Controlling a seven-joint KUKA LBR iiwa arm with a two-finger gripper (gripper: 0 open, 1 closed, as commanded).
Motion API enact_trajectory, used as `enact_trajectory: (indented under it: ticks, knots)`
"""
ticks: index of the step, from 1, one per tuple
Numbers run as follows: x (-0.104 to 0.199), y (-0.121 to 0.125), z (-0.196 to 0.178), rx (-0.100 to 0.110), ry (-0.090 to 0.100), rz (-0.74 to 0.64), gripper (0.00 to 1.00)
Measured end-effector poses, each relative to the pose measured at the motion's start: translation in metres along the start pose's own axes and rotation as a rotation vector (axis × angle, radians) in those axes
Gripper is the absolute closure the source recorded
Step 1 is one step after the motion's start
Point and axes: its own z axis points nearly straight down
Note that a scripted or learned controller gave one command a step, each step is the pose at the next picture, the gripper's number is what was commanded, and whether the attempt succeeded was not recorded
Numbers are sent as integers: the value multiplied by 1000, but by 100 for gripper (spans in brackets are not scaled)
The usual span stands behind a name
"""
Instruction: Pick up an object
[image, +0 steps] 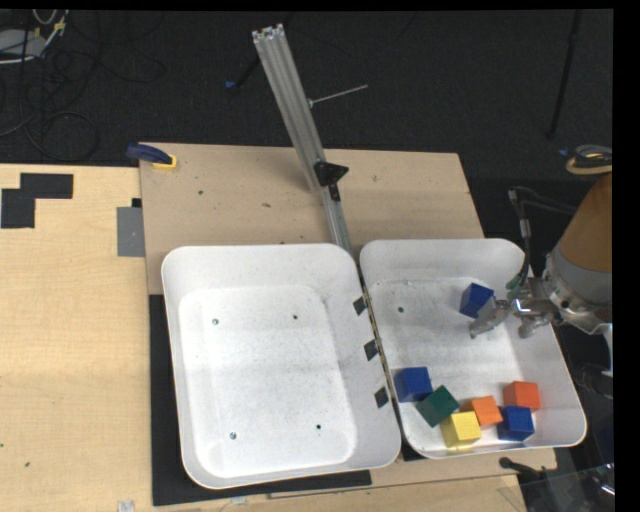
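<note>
The task's thing is taken here to be the blue cube (477, 299), a small solid block with a flat matte face, sharp edges and a darker shaded side, sitting slightly turned so one corner points toward the bottom of the view. It rests alone on the floor of the right bin (430, 262), in the bin's upper half and toward its right side, well apart from the other blocks. The hand (500, 318) reaches in from the right at the end of the grey arm (585, 262) and sits just beside the blue cube, to its lower right; its metal parts are close to the cube, but the cube is not between the fingers, and whether the fingers are spread or pressed together cannot be told from this angle. Along the lower part of the same bin lies a cluster of other blocks: a second blue cube (413, 383) nearest the divider, a dark green cube (438, 405) touching it, a yellow cube (462, 428) just below that, a light orange cube (486, 410) beside the yellow one, a red-orange cube (522, 395) farther right, and another blue cube (517, 421) at the lower right near the rim. The left bin (200, 270) stands beside the right one on the pale wooden bench (240, 195), the two joined by small dark clips. A slanted metal rail (295, 110) rises from behind the bins.
</note>
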Motion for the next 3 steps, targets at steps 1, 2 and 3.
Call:
enact_trajectory:
  ticks: [1,2,3]
  knots:
    - [2,-8,63,0,0,0,0]
    - [0,-7,49,-5,-2,7,100]
    - [-4,-12,5,-11,-4,5,100]
